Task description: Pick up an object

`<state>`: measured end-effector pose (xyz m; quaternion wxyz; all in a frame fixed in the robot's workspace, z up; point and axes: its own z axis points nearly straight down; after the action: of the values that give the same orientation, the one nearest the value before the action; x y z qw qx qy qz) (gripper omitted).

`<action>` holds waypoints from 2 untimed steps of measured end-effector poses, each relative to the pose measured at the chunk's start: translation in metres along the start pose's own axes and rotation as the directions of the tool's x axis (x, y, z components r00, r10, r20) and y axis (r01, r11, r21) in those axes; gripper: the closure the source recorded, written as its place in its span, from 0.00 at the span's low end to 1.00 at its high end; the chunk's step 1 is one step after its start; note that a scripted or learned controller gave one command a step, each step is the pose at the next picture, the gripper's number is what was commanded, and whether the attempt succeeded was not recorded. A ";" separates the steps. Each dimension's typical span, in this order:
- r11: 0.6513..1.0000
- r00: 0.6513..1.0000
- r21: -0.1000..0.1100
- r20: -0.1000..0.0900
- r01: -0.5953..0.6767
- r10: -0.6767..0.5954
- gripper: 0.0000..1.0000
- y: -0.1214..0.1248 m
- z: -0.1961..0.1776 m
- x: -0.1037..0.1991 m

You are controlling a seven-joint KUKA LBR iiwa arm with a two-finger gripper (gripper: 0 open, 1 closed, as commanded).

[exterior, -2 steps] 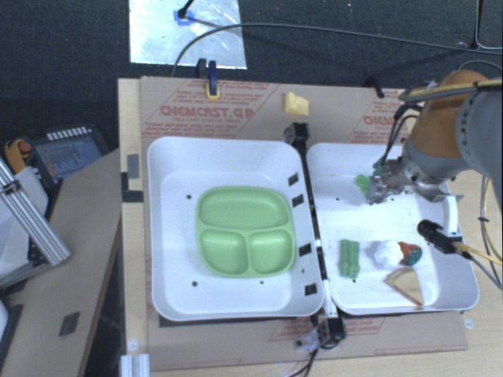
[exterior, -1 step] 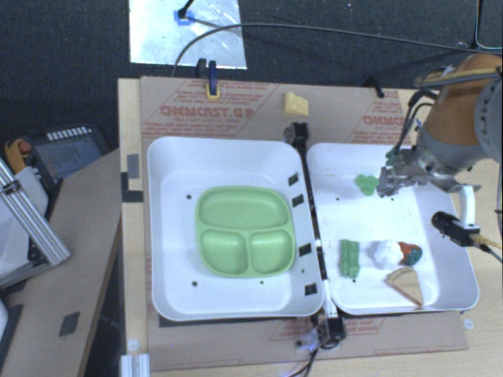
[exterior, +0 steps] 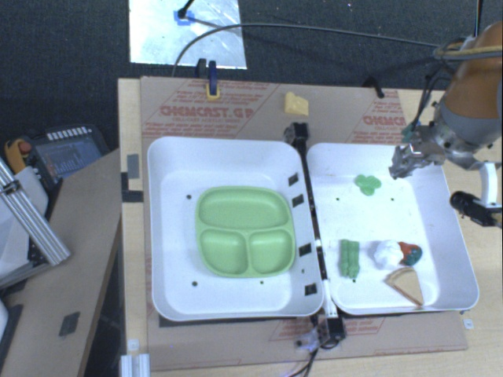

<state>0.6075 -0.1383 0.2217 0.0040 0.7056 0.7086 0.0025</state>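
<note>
The light wooden table (exterior: 94,210) carries a brown cardboard sheet printed with red lettering (exterior: 236,108), and on that sheet sit two shallow white plastic bins side by side, touching along a black clipped seam.

The left white bin (exterior: 169,171) holds a pale green three-compartment plastic tray (exterior: 244,230), lying flat near the bin's centre, with one wide compartment on the far side and two smaller ones on the near side.

The right white bin (exterior: 440,226) holds the loose objects. A small flat green leaf-like piece (exterior: 367,184) lies in the far half of the bin. Along the near edge, a dark green oblong vegetable-shaped toy (exterior: 349,258) lies lengthways just beside the seam. To its right is a white rounded lump (exterior: 387,253), touching or just beside a small red and dark green piece (exterior: 409,251). A tan triangular wedge (exterior: 406,285) lies nearest the front rim, just beside those two.

The grey arm with the orange band (exterior: 475,85) enters from the right and stands over the far right part of the right bin. Its pincer (exterior: 405,163) hangs just to the right of the green leaf-like piece, apart from it. The pincer's opening cannot be determined at this angle, and no object is seen in it.

On the cardboard beyond the bins lie a small yellow block (exterior: 296,104) and a blue and yellow clamp (exterior: 211,78). A shiny metal plate (exterior: 187,20) lies on the dark floor behind. A handheld control pendant with a grey screen (exterior: 67,155) rests at the left.
</note>
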 end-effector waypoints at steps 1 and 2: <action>1.000 1.000 0.002 0.000 0.001 -0.001 1.00 0.001 -0.044 -0.001; 1.000 1.000 0.007 -0.003 0.005 -0.005 1.00 -0.001 -0.048 0.057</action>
<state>0.6058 -0.0813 0.2692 0.0006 0.7037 0.7105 0.0012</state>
